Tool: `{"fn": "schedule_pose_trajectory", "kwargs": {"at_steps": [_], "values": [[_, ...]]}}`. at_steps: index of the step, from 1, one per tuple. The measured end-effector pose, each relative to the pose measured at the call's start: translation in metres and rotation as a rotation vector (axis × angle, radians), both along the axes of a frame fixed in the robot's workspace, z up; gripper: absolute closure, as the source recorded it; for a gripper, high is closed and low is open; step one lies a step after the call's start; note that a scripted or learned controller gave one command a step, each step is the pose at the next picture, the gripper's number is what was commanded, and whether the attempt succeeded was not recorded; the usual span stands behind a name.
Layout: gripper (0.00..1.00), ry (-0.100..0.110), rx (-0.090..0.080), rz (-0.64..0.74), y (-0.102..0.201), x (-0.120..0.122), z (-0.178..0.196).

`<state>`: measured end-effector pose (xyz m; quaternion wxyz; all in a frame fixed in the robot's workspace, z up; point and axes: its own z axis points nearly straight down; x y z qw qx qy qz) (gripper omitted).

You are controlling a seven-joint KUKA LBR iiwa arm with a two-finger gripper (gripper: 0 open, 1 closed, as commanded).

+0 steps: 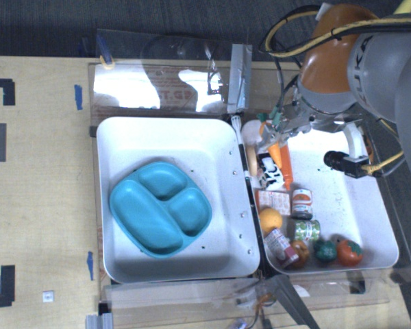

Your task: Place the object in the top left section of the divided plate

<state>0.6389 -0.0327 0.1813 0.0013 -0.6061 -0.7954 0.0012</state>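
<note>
The pale wooden bench (41,184) carries two shallow white plastic bins side by side. The left white bin (123,132) stands near the middle of the view, and the right white bin (370,204) touches it along one long side. Black square corner marks (3,91) are on the bench surface at the left, and short strips of blue tape (78,96) are stuck close to the left bin's outer edge. A clear plastic sheet (171,81) lies just behind the left bin.
</note>
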Motion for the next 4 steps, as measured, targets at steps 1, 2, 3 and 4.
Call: {"fn": "schedule_pose_trajectory", "kwargs": {"at_steps": [1, 2, 3, 4], "values": [[1.0, -0.007, -0.002, 0.094, -0.042, -0.01, 0.067], [1.0, -0.008, -0.003, 0.198, -0.079, -0.067, 0.164], [1.0, -0.005, -0.003, -0.057, -0.151, -0.073, 0.229], [1.0, -0.004, -0.004, -0.288, -0.192, -0.093, 0.246]]}}
